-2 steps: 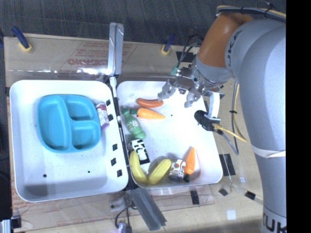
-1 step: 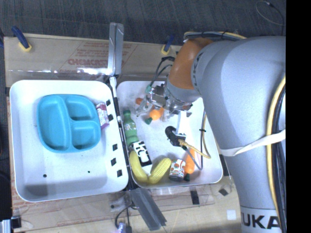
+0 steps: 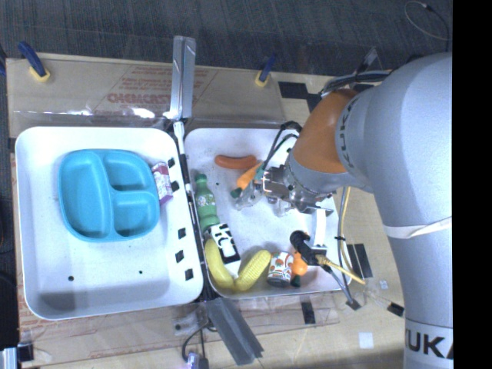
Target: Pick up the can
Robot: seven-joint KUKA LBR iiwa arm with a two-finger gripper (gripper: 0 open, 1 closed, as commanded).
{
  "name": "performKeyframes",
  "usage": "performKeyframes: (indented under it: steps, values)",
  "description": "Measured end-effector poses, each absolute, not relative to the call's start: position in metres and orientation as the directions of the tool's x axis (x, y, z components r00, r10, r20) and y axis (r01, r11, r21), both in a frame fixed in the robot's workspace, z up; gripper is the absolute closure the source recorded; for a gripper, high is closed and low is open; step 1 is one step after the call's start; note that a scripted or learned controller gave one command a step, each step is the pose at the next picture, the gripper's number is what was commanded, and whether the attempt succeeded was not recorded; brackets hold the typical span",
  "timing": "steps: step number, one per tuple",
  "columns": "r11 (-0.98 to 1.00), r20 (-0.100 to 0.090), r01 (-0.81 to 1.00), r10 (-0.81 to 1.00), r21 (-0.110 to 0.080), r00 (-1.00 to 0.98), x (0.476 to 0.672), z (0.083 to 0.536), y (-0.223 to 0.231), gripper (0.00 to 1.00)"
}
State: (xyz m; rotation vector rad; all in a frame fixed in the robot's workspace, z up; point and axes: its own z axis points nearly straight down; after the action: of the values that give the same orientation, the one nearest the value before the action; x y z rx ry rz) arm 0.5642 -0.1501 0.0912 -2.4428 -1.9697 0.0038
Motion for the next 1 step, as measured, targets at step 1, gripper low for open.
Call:
performKeyframes:
  steps: [1]
  values:
    - [-0.208, 0.0, 0.978, 0.978, -0.005, 0.208, 0.5644, 0.1013, -0.1499, 1.0]
